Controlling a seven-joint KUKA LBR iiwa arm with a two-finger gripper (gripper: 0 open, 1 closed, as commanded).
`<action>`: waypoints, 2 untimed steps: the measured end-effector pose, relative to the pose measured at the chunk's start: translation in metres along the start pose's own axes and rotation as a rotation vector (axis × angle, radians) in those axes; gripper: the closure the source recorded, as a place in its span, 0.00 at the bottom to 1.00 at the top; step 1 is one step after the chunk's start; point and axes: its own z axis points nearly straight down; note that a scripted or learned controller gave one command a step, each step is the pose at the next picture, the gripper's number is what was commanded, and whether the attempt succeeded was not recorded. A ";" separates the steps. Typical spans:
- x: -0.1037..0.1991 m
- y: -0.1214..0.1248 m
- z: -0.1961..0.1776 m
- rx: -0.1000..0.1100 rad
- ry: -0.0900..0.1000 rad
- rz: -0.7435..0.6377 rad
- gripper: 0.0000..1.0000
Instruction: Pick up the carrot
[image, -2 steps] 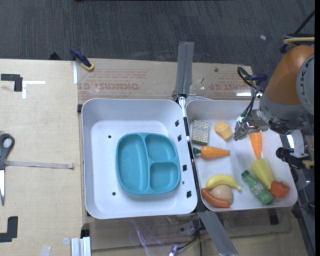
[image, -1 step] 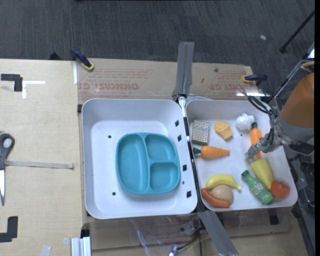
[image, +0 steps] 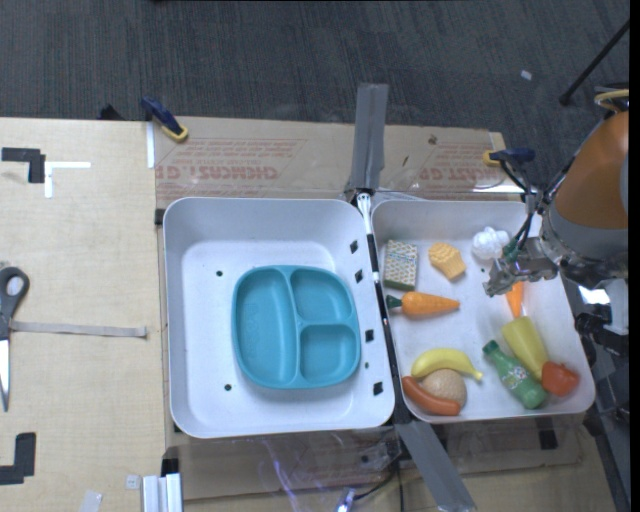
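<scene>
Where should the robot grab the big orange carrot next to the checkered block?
Probably around the thick middle of the carrot, coming straight down from above. It lies flat, pointing sideways, green end toward the left bin, so the jaws should close across its narrow width. There is bare bin floor in front of it, while the checkered block sits close behind.

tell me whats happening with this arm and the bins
A grey arm with an orange band reaches in from the right over the right bin of toy food. Its pincer hangs at the bin's right side, near a small orange piece and a white item. The carrot lies apart from it on the bin's left side, beside a checkered block, not yet picked up. The left bin holds a blue divided tray.
</scene>
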 end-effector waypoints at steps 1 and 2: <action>0.055 -0.011 -0.031 0.002 0.001 0.264 1.00; 0.055 -0.011 -0.031 0.003 0.000 0.264 0.00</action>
